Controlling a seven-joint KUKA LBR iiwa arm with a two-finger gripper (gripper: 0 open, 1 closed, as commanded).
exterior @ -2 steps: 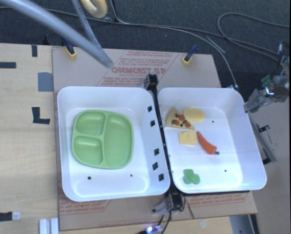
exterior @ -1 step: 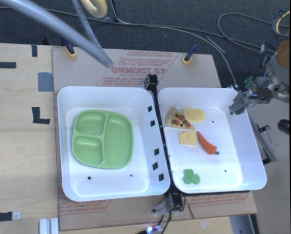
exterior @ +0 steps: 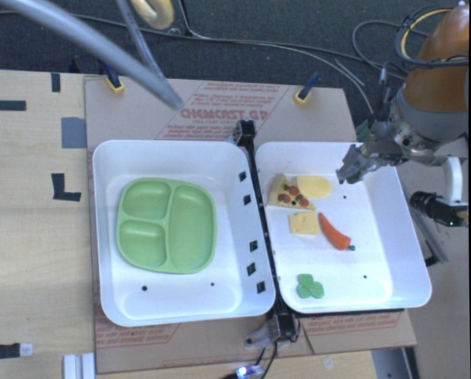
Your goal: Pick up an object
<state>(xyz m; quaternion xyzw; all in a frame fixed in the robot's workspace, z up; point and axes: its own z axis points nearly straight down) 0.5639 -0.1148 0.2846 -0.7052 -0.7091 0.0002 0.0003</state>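
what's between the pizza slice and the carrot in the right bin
In the camera view, a yellow cheese square lies between the pizza slice and the carrot.

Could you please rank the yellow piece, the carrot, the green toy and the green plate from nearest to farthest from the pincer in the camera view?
From the pincer:
1. Yellow piece, right bin, top.
2. Carrot, right bin, middle.
3. Green toy, right bin, bottom edge.
4. Green plate, left bin.
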